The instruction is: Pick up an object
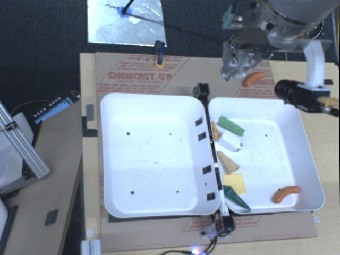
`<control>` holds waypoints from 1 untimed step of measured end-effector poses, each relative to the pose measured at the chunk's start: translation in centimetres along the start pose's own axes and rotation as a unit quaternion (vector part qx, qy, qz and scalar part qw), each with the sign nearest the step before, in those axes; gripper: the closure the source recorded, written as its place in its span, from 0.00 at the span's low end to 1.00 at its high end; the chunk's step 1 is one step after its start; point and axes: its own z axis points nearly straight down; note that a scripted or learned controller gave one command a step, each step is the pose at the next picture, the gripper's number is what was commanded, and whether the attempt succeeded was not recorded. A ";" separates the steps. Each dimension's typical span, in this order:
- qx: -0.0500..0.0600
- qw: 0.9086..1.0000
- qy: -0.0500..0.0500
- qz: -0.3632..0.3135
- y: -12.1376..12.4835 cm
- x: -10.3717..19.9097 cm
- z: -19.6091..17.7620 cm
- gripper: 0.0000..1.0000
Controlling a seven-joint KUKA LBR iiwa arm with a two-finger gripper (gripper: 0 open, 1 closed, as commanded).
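Gripper (239, 62) hangs high above the right bin's (305, 142) far rim, beside an orange sausage (254, 78) — held or merely behind, cannot tell. Candidates in that bin, largest first: green block (230, 125), yellow square (235, 183), orange sausage (286, 194) (near corner, well apart). Judged light, smooth, rounded — pinch across its short axis, mid-length.

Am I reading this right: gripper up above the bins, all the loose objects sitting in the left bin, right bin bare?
Wrong bin. The camera view shows the gripper raised above the bins as you say, but the green block, yellow square and orange sausage all lie in the right bin; it is the left bin that has none.
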 end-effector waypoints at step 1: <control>-0.001 1.000 -0.001 0.005 1.2 -5.4 0.0 1.00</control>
